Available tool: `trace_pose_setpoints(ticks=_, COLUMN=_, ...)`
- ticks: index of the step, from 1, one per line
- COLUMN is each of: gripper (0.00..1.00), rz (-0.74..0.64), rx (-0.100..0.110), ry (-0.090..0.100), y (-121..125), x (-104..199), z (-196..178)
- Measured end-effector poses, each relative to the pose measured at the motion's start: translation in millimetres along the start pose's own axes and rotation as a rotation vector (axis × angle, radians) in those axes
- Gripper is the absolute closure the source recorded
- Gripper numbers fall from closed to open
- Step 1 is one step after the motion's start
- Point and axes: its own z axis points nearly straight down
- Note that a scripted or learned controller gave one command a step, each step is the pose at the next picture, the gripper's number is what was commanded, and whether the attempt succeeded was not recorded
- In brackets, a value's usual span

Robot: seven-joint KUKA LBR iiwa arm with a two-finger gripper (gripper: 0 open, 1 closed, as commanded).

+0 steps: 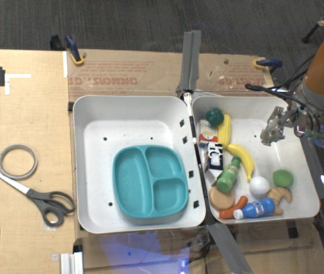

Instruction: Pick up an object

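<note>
- Looking down on the bench, two white bins sit side by side: the left bin (88, 153) and the right bin (299, 170).
- Left bin has just a teal divided plate (149, 180) lying flat in it, three compartments, nothing on it.
- Right bin is where all the pickable stuff is, mostly piled toward its left and front.
- Up near the back-left: a dark green round thing (214, 116) touching a yellow corn-looking piece (224, 129), with a small printed carton (207, 133) just beside them.
- Middle: a banana (242, 157), a green bottle (229, 176) leaning next to it, and a dark little box (215, 156).
- Front: white ball (259, 185), green lime-ish ball (283, 178), blue and white bottle (255, 209) on its side, a red-orange sausage shape (232, 209), a tan round piece (221, 198) and a tan croissant-like piece (280, 196).
- The gripper (272, 131) hangs over the back-right part of the right bin, well apart from the pile, nothing between its fingers. Can't tell whether they're spread or closed, too small and blurry.
- Off on the wooden table to the left: scissors (39, 197) and a roll of tape (17, 160).
</note>
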Motion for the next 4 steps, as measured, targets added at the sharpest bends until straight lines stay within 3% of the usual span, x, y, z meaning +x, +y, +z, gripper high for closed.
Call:
trace_pose_setpoints(ticks=1, gripper=1.00, rz=0.232, rx=0.000, ry=0.005, y=-12, x=107, z=84)
trace_pose_setpoints(ticks=2, gripper=1.00, rz=0.095, rx=-0.001, ry=0.002, y=43, x=65, z=-43)
trace_pose_setpoints(ticks=3, gripper=1.00, rz=0.071, rx=0.000, ry=0.005, y=39, x=120, z=83)
trace_pose_setpoints(ticks=4, gripper=0.00, rz=0.071, rx=0.000, ry=0.002, y=39, x=119, z=83)
